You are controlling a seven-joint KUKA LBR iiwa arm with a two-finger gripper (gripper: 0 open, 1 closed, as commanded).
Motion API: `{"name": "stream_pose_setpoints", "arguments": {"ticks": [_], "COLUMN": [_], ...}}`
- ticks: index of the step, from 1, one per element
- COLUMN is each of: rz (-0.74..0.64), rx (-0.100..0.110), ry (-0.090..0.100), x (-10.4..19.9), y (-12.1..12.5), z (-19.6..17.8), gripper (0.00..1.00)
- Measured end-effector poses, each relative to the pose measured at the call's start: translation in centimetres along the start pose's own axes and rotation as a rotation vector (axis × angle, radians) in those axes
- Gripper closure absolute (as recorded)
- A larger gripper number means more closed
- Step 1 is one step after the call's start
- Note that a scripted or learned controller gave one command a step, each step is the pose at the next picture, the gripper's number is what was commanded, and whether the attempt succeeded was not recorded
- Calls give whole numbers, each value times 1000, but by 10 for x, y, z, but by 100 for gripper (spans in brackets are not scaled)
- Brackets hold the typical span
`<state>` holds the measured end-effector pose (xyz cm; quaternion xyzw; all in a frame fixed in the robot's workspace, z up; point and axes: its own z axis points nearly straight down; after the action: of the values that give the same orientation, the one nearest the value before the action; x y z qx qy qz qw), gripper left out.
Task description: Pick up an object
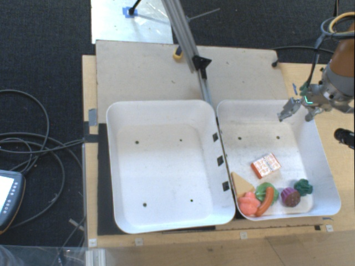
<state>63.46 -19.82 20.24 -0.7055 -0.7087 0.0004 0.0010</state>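
My gripper (298,112) hangs over the far right part of the right bin (319,148), open, with nothing between its fingers. Several toy foods lie along that bin's near edge, well below the gripper: an orange-red patterned box (265,165), a tan wedge (239,181), a pink-orange piece (249,204), a carrot (264,200) lying on a green piece (265,189), a purple piece (290,197) and a dark green broccoli (303,187).
The left bin (119,148) sits side by side with the right one, a divider with black clips (220,160) between them. A slanted metal pole (186,35) crosses the back of the bench. Cables and a pendant (8,195) lie on the floor at left.
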Motion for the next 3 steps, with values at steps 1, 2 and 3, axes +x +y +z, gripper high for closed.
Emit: {"name": "stream_pose_setpoints", "arguments": {"ticks": [1, 2, 3], "rz": [-3, -2, 3], "rx": [-3, -1, 0], "ry": [-2, -1, -1], "x": [0, 0, -3], "y": [1, 3, -3], "z": [-3, 39, 83], "gripper": [0, 0, 0]}}
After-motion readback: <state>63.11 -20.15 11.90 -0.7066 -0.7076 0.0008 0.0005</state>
